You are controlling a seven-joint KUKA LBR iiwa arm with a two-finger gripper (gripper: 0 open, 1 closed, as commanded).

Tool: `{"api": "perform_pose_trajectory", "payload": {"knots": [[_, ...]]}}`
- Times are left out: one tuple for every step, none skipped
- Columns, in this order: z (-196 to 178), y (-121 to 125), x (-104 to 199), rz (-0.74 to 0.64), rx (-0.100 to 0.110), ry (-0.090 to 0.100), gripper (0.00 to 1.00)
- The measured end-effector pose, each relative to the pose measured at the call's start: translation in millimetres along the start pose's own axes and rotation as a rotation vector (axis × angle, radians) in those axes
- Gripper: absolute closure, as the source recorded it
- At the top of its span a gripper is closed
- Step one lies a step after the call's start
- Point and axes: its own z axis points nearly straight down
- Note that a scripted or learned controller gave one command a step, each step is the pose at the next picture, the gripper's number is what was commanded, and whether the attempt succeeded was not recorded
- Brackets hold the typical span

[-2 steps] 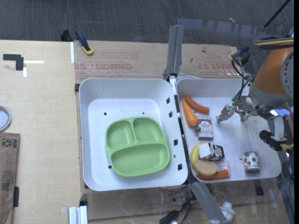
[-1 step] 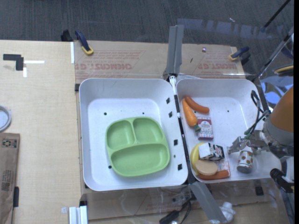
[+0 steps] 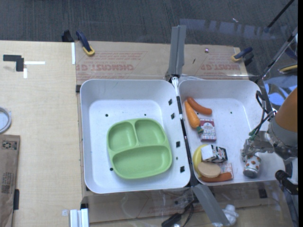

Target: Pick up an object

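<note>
We see the gripper (image 3: 250,151) low in the right bin (image 3: 239,90), right above a small spotted cup (image 3: 251,166), but we cannot tell if it grips it, so the pick looks not done yet

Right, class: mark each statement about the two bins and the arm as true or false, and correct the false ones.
1. The green divided plate lies in the left bin. True.
2. The carrot lies in the left bin. False: it lies in the right bin.
3. The gripper is over the right bin. True.
4. The plate has two compartments. False: it has three.
</note>
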Motion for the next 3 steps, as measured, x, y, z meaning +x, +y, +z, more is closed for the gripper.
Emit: {"api": "perform_pose_trajectory", "payload": {"knots": [[6, 13, -2, -0.067, -0.005, -0.002, 1.00], [6, 13, -2, -0.067, -0.005, -0.002, 0.00], [5, 127, 41, -0.260, -0.007, -0.004, 0.00]]}}
